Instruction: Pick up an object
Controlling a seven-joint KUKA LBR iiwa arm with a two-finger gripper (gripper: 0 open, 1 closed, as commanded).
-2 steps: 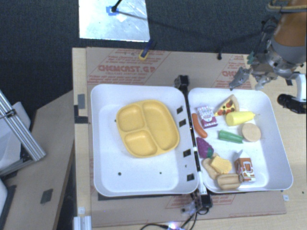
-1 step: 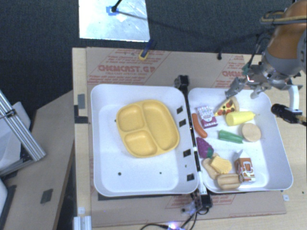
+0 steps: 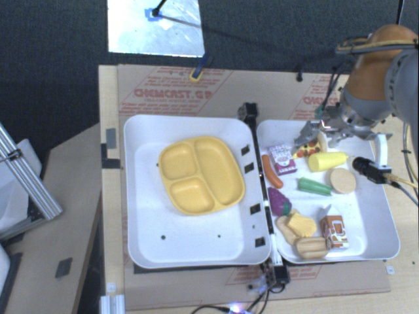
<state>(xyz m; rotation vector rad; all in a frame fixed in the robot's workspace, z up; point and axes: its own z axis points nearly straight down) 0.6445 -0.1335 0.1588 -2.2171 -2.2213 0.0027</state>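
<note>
The right bin holds several toy foods. Along its left side lie an orange carrot-like piece, a pink and white carton and a purple eggplant. Further right are a yellow piece, a green pepper and a tan disc. My gripper hangs low over the bin's far end, just above a small red and yellow piece. Whether it touches that piece cannot be made out.
A yellow divided plate lies in the left bin. Near the right bin's front are a yellow wedge, a bun and an orange carton. A black divider separates the bins. The arm's grey body stands over the far right corner.
</note>
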